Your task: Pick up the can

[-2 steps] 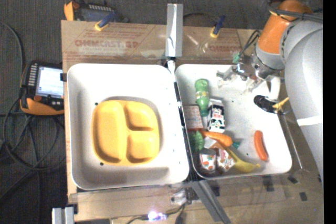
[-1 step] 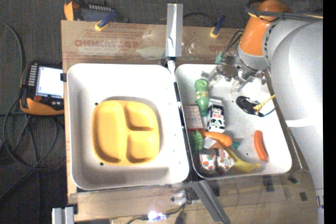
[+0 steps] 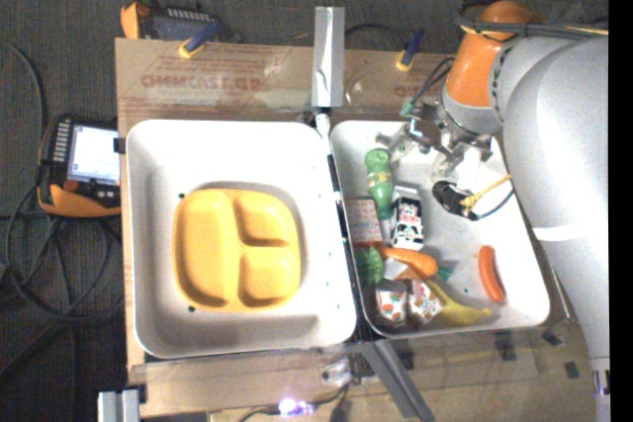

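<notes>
can (image 3: 363, 220): reddish-brown, taken to be the task's item, though the label is too small to read. it lies in the right bin (image 3: 519, 242), hard against the bin's left wall, a little below the middle of the frame. its long axis runs up and down the frame, along that wall.

gripper (image 3: 440, 141): hangs over the upper part of the same bin, right of centre in the frame, under the arm's orange band. from where i stand i cannot tell whether it is released or clenched. nothing is seen held in it.

relation: the can lies down and to the left of the gripper, apart from it. judged: the reach must go left and down the frame, and the grasp should close across the can's short width. the wall just beside it leaves little room on that side.

neighbours:
- green bottle (image 3: 379, 175), just above the can and near the path
- black-and-white carton (image 3: 407, 222), just beside the can on its right
- carrot (image 3: 410, 262) and a green item (image 3: 369, 265), just below the can
- strawberry-printed packet (image 3: 394, 303), banana (image 3: 457, 313) and sausage (image 3: 490, 274), toward the bin's lower edge

left bin (image 3: 148, 212): holds a yellow divided tray (image 3: 237, 245), well apart from the can and not in the way.

risk, judged: with this crowding the bottle or carton may be nudged, or taken instead of the can.
</notes>
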Controlling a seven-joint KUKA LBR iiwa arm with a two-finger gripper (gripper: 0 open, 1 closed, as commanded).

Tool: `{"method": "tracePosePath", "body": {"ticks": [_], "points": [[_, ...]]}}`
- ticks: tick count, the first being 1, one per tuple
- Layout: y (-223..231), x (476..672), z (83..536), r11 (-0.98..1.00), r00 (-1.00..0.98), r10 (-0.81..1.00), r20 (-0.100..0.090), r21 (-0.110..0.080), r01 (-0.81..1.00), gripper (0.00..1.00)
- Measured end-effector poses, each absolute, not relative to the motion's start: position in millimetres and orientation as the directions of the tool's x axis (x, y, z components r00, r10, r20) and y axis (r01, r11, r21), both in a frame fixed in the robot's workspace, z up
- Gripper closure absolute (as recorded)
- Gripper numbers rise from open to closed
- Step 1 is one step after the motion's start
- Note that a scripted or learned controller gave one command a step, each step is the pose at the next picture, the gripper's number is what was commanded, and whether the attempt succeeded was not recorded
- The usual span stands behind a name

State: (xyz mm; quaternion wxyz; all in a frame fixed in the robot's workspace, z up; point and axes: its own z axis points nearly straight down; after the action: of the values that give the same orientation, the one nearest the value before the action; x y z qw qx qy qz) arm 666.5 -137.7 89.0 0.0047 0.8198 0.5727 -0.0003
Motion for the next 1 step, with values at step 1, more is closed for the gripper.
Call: {"method": "tracePosePath", "body": {"ticks": [1], "points": [[-157.6, 652.8, 126.5, -0.248, 0.248, 0.969, -0.005, -0.001, 0.969, 0.00]]}}
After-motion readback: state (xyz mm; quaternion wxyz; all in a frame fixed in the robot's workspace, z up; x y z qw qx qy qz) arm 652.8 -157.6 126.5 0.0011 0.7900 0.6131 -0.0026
